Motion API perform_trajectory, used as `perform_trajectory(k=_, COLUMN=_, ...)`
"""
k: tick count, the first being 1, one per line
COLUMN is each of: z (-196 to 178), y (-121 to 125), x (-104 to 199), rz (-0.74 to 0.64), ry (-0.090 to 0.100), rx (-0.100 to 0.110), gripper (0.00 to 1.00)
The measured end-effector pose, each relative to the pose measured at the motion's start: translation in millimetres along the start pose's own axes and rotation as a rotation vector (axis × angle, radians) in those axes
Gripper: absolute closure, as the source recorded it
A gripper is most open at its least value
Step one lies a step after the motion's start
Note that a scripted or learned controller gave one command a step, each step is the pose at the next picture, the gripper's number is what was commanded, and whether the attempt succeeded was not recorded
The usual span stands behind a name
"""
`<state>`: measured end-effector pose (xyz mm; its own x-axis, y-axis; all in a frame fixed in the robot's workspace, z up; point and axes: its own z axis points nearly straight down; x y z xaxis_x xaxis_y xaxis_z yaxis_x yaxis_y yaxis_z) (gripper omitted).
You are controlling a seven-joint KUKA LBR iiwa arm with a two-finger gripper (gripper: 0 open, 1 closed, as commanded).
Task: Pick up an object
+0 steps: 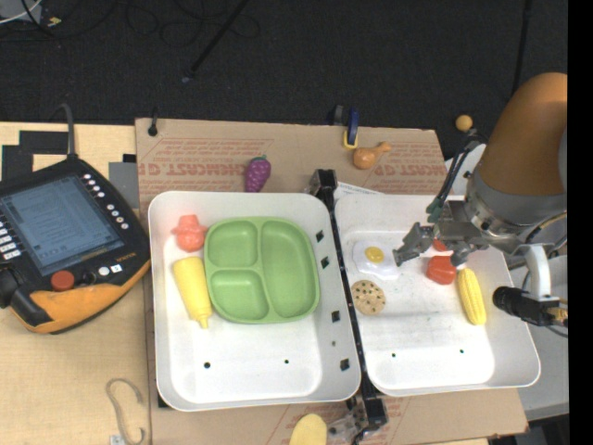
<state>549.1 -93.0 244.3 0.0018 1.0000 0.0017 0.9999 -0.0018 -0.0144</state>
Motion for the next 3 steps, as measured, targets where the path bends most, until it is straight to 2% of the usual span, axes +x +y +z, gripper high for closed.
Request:
perform_trajectory(k=1, z=-6, y=2, x=0, rz=-0.002, ry=-0.001, rx=-0.011, gripper=0.00)
perform_trajectory(k=3, z=82, y=0, x=-3, rz=-0.001, ry=0.000, rx=-0.007, gripper=0.00)
